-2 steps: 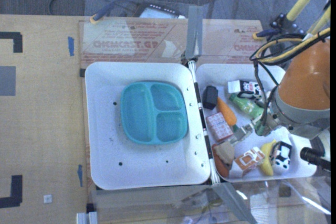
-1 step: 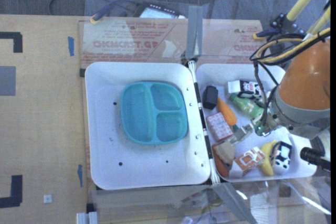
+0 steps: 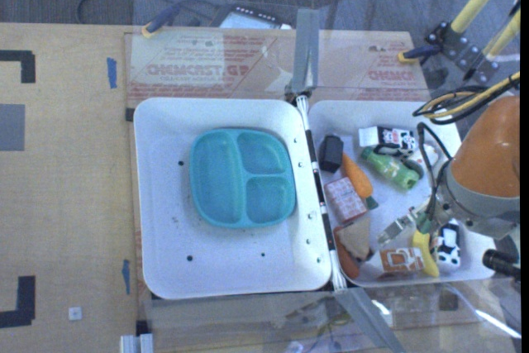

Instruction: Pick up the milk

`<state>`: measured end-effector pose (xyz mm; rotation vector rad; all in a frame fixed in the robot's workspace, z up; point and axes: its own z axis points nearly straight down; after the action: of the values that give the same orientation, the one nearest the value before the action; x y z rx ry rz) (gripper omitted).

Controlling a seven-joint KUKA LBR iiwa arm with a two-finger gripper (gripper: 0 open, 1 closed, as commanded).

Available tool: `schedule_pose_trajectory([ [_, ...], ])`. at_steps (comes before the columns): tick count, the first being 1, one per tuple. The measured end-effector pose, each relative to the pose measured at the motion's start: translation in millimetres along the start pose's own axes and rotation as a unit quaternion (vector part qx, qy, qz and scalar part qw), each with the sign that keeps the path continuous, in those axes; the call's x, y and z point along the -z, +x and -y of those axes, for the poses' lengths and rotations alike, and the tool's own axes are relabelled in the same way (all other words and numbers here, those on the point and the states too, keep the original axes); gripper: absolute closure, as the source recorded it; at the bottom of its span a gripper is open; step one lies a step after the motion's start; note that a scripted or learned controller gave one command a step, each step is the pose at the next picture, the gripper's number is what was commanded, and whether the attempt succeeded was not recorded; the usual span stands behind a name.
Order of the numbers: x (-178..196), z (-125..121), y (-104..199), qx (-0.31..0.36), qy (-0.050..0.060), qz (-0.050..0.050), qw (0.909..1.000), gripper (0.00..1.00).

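A wooden bench point(image 3: 58, 178) is seen from above, bearing two shallow white bins side by side. The left bin point(image 3: 157, 202) holds a teal divided plate point(image 3: 244, 178). The right bin point(image 3: 372, 107) is crowded with small toy foods. The grey arm point(image 3: 496, 161), with its orange band, reaches in from the right over the near part of this bin.

The gripper point(image 3: 405, 226) is held low among the items at the near side; whether it is wide or narrow cannot be told, and nothing is seen held in it.

The milk point(image 3: 395, 138) is judged to be the black-and-white cow-patterned carton lying near the far rim of the right bin, well apart from the gripper. A green bottle point(image 3: 393, 168) lies just beside it and a carrot point(image 3: 357, 175) is near.

A second cow-patterned item point(image 3: 449, 248) lies close to the gripper, beside a banana point(image 3: 426, 252) and an orange box point(image 3: 402, 260). Which of the two patterned items is the milk cannot be settled with certainty.

Risks are judged as follows: the wrong patterned item could be taken; the banana or the orange box could be caught instead, since they are packed tightly together; the far carton could be pushed against the bottle and slip away.
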<state>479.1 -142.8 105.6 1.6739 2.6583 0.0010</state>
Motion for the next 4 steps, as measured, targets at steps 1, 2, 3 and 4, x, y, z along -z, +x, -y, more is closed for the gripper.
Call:
schedule_pose_trajectory([
  [1,10,0,-1,-0.002,-0.001,0.001,1.0,1.0],
  [2,10,0,-1,-0.002,-0.001,0.0,1.0,0.0],
  [3,-18,-19,37,-0.12,-0.002,0.002,0.9928,0.0],
  [4,-18,-21,40,-0.199,-0.003,0.001,0.98,0.0],
])
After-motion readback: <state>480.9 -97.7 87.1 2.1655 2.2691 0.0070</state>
